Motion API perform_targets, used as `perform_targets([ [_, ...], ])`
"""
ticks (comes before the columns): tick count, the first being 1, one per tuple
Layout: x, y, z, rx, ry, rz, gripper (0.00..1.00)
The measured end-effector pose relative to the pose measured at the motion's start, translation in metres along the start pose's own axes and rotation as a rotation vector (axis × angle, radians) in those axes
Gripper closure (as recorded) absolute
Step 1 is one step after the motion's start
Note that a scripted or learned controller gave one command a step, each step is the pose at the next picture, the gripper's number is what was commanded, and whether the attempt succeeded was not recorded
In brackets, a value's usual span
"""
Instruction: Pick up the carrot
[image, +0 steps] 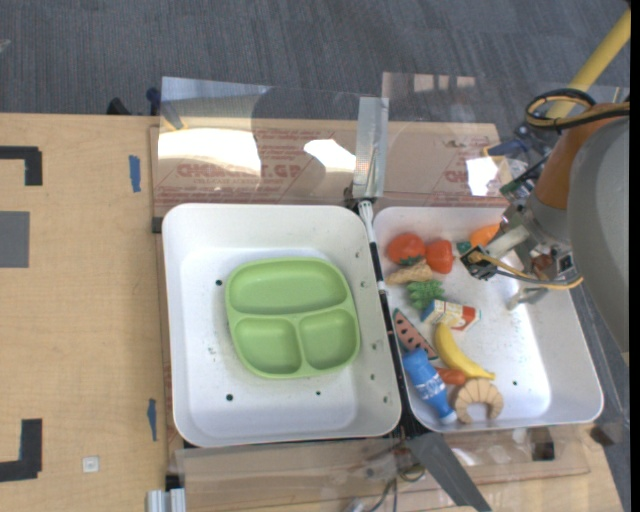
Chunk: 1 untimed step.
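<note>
The carrot (484, 234), orange with a small green top, lies at the back of the right bin (560, 380), near its far wall. My gripper (524, 292) hangs over the right part of that bin, just right of and slightly in front of the carrot. The wrist covers part of the carrot's right end. From this angle I see nothing between the gripper and the carrot that shows a hold.
In the right bin lie a red tomato (405, 247), an orange-red piece (439, 256), broccoli (424, 293), a banana (460, 355), a watermelon slice (410, 333), a blue bottle (428, 385) and a croissant (481, 399). A green divided plate (292, 315) sits in the left bin (190, 300).
</note>
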<state>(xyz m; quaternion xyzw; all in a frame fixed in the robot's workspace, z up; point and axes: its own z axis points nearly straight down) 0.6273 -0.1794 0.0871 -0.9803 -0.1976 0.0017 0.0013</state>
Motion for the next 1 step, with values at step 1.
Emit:
perform_targets([
  [1, 0.0154, 0.0136, 0.0006, 0.013, -0.030, 0.207, 0.00],
])
